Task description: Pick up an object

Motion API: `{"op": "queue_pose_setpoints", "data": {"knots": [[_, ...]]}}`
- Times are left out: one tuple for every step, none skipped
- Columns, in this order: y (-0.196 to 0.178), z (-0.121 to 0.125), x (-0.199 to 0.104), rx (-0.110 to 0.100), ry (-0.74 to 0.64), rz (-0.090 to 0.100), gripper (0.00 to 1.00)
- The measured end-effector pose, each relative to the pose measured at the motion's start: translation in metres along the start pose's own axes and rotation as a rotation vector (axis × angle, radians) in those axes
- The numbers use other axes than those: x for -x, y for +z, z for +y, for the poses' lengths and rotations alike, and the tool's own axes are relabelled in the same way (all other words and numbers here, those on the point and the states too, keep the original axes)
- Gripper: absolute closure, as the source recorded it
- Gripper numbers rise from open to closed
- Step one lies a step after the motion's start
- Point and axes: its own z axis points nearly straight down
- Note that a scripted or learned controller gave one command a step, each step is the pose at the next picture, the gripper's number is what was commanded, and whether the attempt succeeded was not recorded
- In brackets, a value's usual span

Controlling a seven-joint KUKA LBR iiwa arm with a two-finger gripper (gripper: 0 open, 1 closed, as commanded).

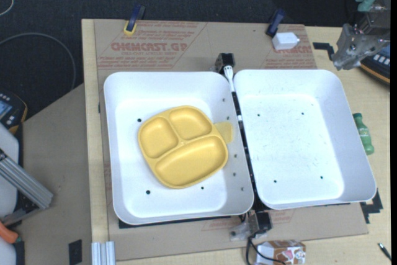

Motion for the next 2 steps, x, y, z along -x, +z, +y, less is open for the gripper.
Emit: {"op": "queue_pose_setpoints", "data": {"knots": [[0.089,-0.002,-0.004,-0.017,0.003,0.001,1.0],[0.138,-0.002,-0.078,-0.014,-0.006,0.002,1.0]]}}
